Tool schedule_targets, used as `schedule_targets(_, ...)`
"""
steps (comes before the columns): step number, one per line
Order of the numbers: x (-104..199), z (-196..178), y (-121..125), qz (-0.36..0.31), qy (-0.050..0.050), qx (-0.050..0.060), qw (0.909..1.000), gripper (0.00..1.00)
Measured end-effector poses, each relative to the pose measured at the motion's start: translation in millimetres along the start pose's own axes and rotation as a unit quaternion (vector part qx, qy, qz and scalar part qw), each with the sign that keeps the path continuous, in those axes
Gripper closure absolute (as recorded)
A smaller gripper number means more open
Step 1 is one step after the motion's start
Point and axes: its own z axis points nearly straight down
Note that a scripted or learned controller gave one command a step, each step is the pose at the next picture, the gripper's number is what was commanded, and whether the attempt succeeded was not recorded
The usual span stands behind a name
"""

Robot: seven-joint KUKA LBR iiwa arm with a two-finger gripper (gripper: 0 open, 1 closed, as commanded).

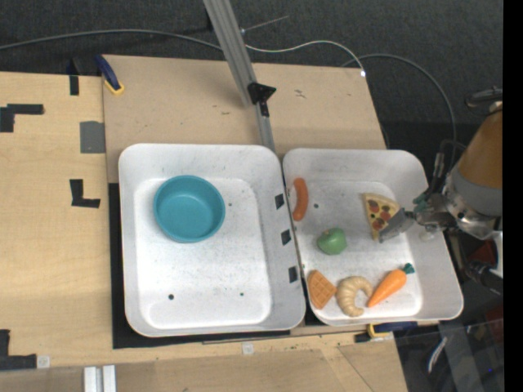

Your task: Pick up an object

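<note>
The toy pizza slice (379, 214) — a small wedge of moulded plastic, tan at the crust with red dots on top — lies in the right-hand white bin (351, 160), just left of the pincer (406, 221) and seemingly touching its tip. Whether the pincer stands wide or narrow I cannot tell; it is dark and seen at a slant. Judging by its look, the slice should be light, stiff and rather slick, thin enough to skid on the bin floor — the best hold is probably across its two straight edges near the broad crust end. Farther left of the pincer sit a green toy apple (332, 241) and a red-orange toy sausage (300, 198); below it lie an orange toy carrot (386, 287) and a pale toy croissant (353, 294).
</note>
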Motion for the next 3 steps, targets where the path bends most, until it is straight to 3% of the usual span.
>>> schedule_targets(1, 0.6, 64.8, 0.4, -0.001, 0.0, 0.0, 1.0, 0.0)
schedule_targets(2, 1.1, 79.1, 0.6, -0.001, -0.002, -0.003, 1.0, 0.0)
schedule_targets(3, 1.7, 68.5, 0.7, -0.001, -0.001, -0.003, 1.0, 1.0)
